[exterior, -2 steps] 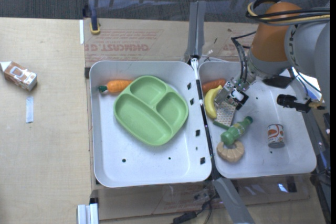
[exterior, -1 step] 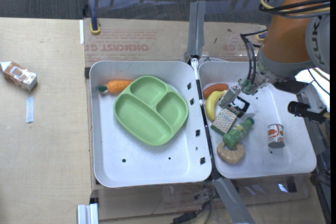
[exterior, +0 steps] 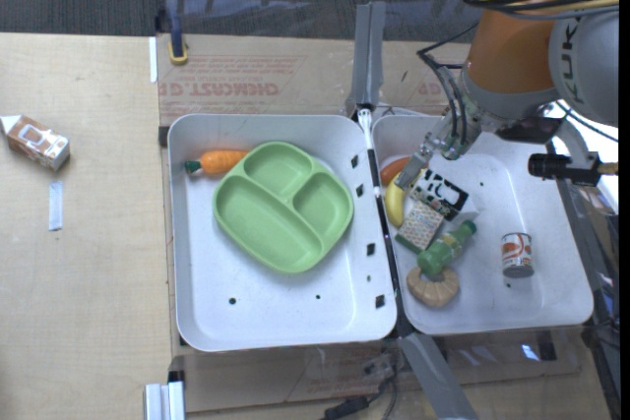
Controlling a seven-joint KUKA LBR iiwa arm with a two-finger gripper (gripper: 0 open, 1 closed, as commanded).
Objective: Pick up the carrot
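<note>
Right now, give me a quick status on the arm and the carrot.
Gripper low over right bin, nothing seen held. Carrot lying in left bin, touching green plate. Bin divider between them.

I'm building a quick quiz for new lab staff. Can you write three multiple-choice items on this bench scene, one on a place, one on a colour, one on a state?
1. Where does the carrot lie?
A. In the left bin, beside the plate's upper left edge
B. In the right bin, by the can
C. On the bare bench

2. What colour is the divided plate?
A. White
B. Green
C. Blue

3. How does the small can stand?
A. Tipped on its side
B. Upright
C. Stacked on the plate

Answers: 1 A, the carrot rests on the left bin floor next to the plate. 2 B, the plate is pale green. 3 B, the can stands on end in the right bin, apart from the other items.
</note>
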